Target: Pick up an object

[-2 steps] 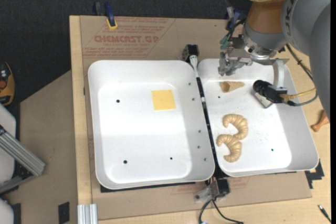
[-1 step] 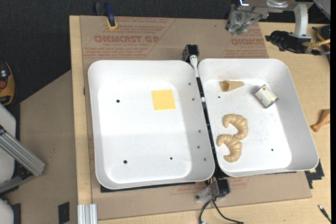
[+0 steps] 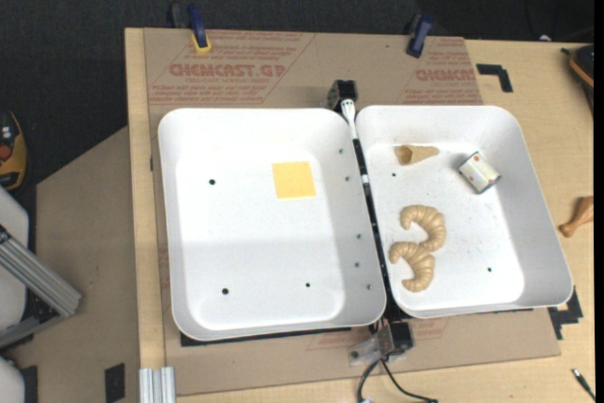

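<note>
A flat yellow square (image 3: 293, 179) lies in the left bin (image 3: 189, 231), a little above its middle. In the right bin (image 3: 538, 231) two tan croissants sit near the centre, one (image 3: 424, 225) above the other (image 3: 415, 264). A small tan wedge (image 3: 413, 153) rests near that bin's back edge. Beside it to the right lies a small white block with a red mark (image 3: 478, 172).
Both bins sit on a brown cardboard sheet (image 3: 142, 109) held by blue clamps (image 3: 197, 28) at the back. A black bracket (image 3: 343, 94) stands between the bins at the back. Cables (image 3: 387, 363) trail at the front. Metal framing (image 3: 38, 278) is at the left.
</note>
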Robot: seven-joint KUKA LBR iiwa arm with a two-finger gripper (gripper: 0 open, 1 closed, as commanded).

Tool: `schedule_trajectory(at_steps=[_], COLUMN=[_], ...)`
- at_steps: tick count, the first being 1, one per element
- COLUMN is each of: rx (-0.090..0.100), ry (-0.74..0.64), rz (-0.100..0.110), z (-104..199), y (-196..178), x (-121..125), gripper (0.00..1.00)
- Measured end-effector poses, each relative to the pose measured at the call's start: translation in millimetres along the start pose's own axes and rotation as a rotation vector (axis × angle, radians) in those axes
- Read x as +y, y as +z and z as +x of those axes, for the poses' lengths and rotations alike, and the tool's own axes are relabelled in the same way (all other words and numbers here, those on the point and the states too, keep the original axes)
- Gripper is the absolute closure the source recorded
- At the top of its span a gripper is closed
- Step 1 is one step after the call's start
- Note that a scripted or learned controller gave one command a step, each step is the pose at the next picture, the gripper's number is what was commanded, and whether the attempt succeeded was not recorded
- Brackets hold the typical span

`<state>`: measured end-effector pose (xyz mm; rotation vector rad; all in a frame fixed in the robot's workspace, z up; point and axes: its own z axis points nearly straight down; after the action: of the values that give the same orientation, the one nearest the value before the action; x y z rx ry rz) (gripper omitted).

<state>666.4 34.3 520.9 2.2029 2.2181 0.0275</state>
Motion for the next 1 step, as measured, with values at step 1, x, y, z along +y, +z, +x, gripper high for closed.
schedule_trajectory(at_steps=[1], rx=[-0.001], ry=[0.001], rz=[0.032], z=[73.2], y=[102.6], x=[-2.7], gripper=[1.00])
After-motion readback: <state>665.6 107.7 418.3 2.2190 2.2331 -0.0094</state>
